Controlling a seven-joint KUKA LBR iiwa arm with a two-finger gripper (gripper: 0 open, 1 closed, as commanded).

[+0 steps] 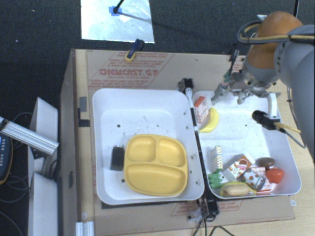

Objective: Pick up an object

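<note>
**Claw over far edge of right bin, nothing in it yet**

- Gripper (229, 96) hangs over the far rim of the right bin (243, 136). As far as I can make out, its two fingers are spread, with nothing between them. No grasp made.
- No single target is named. Nearest candidates: the banana (211, 122) and the small red-and-white carton (200, 110). Both lie against the wall the two bins share, just toward me and left of the claw, and they touch each other.
- Rest of the right bin's load is crowded into the near corner: a striped piece (216, 157), a bun (235, 189), a red tomato (275, 175) and mixed small packets.
- Left bin (147, 112) holds a yellow divided plate (156, 163) with a black block (117, 157) just beside it, well away from the arm.

Risks as I judge them:
- Banana and carton sit tight to the shared wall. A finger coming down on that side could land on the wall's top or jam against it, so the claw closes on air.
- With the two touching, a close could catch both, or nudge one and spin the other out.
- The banana's curve and smooth skin may squirt out of a pinch placed off its middle.
- The near-corner heap is worse: things overlap, and fingers would likely strike something before reaching depth.
</note>
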